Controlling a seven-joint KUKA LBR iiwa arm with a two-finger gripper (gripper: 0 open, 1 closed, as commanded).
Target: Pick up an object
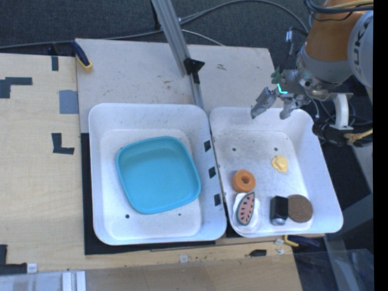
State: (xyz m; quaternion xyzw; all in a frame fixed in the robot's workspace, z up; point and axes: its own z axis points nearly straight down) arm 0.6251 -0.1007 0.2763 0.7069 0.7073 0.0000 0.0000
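Gripper (274,107) hangs over the far rim of the right bin (315,162), fingers spread wide, nothing between them; one finger reads clearly toward the left bin side, the other toward the arm side; arm (333,35) comes in from the right, orange band above the wrist.

All candidate objects sit toward the near end of the right bin, well apart from the gripper; closest to it is a small yellow piece (279,163), below the gripper and alone on bare bin floor; next an orange ring (244,180), further toward the near side and a bit toward the left bin; beyond that, along the near wall, a watermelon slice (245,210), a small black block (279,210) and a brown disc (299,208), the block and disc touching or just beside each other.

Left bin (103,162) holds a blue plate (159,173), well apart from the gripper across the shared rim.

Judgement: pose reads as a pre-grasp hover, open so it can drop over something; no target committed yet; yellow piece or ring look easiest since they stand clear; the crowded near-wall trio risks finger collisions with neighbours or the wall; task barely started.
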